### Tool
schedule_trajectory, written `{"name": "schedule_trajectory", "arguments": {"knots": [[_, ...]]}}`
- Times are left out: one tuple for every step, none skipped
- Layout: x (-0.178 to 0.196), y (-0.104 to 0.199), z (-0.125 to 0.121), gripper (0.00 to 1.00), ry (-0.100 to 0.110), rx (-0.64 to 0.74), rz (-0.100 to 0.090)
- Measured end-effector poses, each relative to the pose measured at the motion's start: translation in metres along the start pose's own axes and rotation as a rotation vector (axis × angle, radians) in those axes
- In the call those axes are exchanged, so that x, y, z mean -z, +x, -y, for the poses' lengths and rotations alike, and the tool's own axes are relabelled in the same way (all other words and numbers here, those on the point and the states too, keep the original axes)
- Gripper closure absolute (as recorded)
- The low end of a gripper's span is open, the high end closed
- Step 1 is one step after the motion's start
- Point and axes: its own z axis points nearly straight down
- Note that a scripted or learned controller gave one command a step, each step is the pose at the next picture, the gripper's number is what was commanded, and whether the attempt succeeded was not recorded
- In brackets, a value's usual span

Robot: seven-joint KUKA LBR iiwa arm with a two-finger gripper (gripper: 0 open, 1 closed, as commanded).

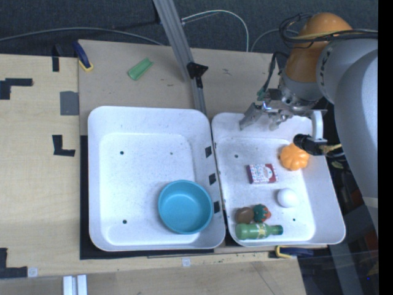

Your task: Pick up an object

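Claw (265, 119): spread, pinching nothing, over the right bin's (325, 226) upper edge.
Right bin: orange toy (294, 157), red box (262, 174), white ball (287, 197), green bottle (258, 230).
Left bin (110, 165): blue bowl (185, 206), lower middle.

Two white bins (98, 165) hold one blue bowl (184, 206) (left) and six small items (262, 173).

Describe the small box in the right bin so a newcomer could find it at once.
Start at the right bin, the one nearest the arm. Near its middle lies a small red and white box, below and left of the orange toy and above the white ball. It is the only flat, rectangular thing there; its neighbours are all rounded.
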Motion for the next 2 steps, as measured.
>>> {"name": "schedule_trajectory", "arguments": {"knots": [[-0.050, -0.001, 0.001, 0.00, 0.005, -0.002, 0.001], [-0.040, 0.001, 0.001, 1.00, 0.004, 0.000, 0.000]]}}
